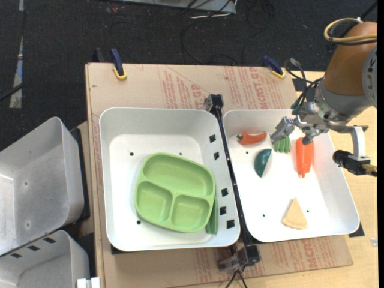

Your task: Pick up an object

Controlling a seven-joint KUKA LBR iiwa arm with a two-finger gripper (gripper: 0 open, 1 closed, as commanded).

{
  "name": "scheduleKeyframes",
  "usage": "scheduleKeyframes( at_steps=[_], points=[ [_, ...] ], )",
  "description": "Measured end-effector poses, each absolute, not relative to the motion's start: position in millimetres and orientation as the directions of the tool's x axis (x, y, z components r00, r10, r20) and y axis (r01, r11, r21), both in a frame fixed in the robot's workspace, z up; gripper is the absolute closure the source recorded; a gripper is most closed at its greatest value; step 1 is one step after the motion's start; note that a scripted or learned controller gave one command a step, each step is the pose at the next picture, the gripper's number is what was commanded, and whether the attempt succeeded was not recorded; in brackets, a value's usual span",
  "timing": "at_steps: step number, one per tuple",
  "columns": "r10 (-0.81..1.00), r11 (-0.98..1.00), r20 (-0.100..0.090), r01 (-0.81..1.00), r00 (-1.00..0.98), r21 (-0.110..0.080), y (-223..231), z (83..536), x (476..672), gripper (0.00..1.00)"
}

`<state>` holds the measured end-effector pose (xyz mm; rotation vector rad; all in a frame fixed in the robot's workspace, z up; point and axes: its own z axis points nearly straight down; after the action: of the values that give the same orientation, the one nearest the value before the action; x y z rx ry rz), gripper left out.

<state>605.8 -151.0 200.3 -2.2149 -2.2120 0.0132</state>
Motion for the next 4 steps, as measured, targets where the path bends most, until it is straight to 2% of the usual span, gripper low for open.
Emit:
scheduleKeyframes(
  at_steps=[1,2,3,4],
  points=[
    [1.000,0.002,0.000,1.000,-0.002,0.000,-150.6,208.3,608.9,0.00],
    [1.000,-0.001,0.001,1.000,0.001,-0.006,-149.8,143.7,608.4,0.00],
    [1.000,-0.001,0.001,1.000,0.001,-0.005,-148.9,90.0,607.5,0.00],
    [1.000,-0.001,-0.001,1.000,0.001,0.002,-149.3,104.2,609.4,1.00]
  ],
)
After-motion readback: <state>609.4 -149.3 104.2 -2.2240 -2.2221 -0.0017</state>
